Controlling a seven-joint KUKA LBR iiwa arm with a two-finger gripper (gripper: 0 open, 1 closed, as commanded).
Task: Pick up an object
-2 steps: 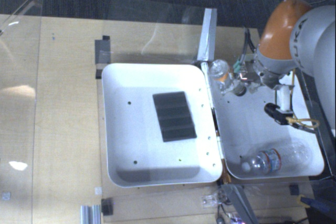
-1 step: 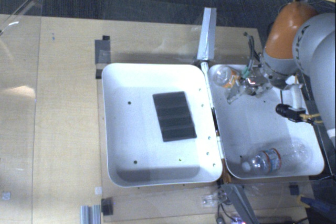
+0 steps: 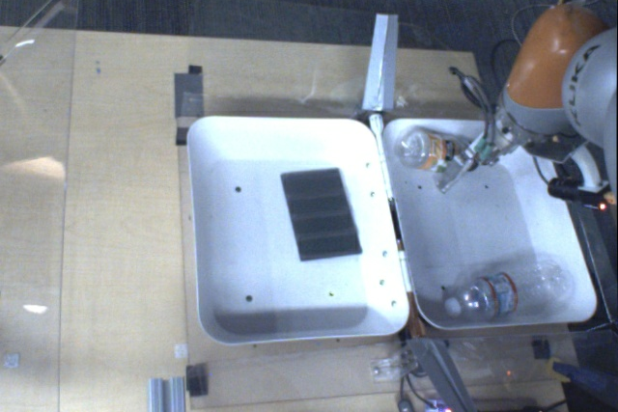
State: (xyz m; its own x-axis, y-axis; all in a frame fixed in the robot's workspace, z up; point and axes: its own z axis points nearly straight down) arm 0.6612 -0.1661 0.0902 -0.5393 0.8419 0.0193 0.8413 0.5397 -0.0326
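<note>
**Reaching for the small bottle in the right bin**

Scanning from the left: bare desk, then the left bin with a dark ribbed slab lying flat near its middle, untouched. Across the divide sits the right bin, and that's where the action is. A small clear bottle with an orange-brown label lies on its side in the far left corner, close against the bin wall. Just to its right come the jaws, low over the bin floor and angled toward that bottle, with the grey arm and its orange band behind them. Whether the jaws are spread or pressed together I cannot tell; they are too small and cluttered to read, and nothing shows between them. A larger clear bottle rests near the front of the same bin, well apart from the jaws.

The small bottle looks like the target, just beside the jaws on their left. To do this well, I'd judge the approach should straddle the bottle's body across its width, since a round bottle tucked into a corner may roll or jam against the wall.
</note>
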